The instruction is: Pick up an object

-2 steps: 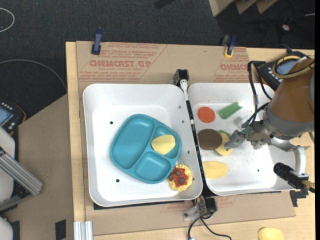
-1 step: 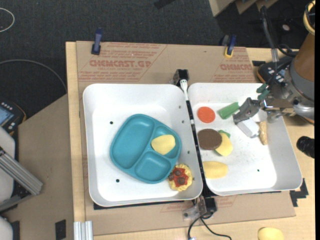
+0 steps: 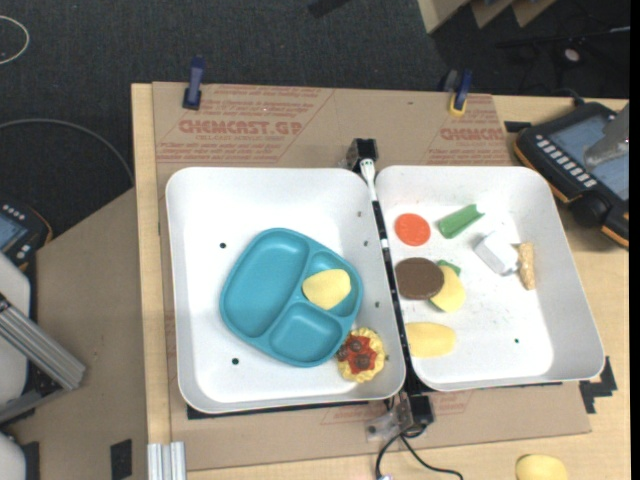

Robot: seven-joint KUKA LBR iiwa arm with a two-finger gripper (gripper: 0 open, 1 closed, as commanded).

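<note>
Two shallow white bins sat side by side on the tabletop (image 3: 300,118). The left bin (image 3: 190,268) carried a teal divided plate (image 3: 262,298) with a pale yellow piece (image 3: 326,287) in one compartment, and a small pizza-like toy (image 3: 361,355) lay just beside the plate's lower corner. The right bin (image 3: 560,298) held the likelier candidates: an orange disc (image 3: 412,229), a green piece (image 3: 459,220), a brown round piece (image 3: 419,278) touching a yellow one (image 3: 450,293), a yellow lemon-like shape (image 3: 431,339), a white block (image 3: 492,254) and a tan stick (image 3: 525,265). As for the tool, whether spread or pressed together could not be told. Since the arm reaches in from the right, the right bin's things lay nearer its approach. The lemon-like shape lay apart from its neighbours, its long axis running roughly left to right, so fingers closing across its short width would probably suit it best.
</note>
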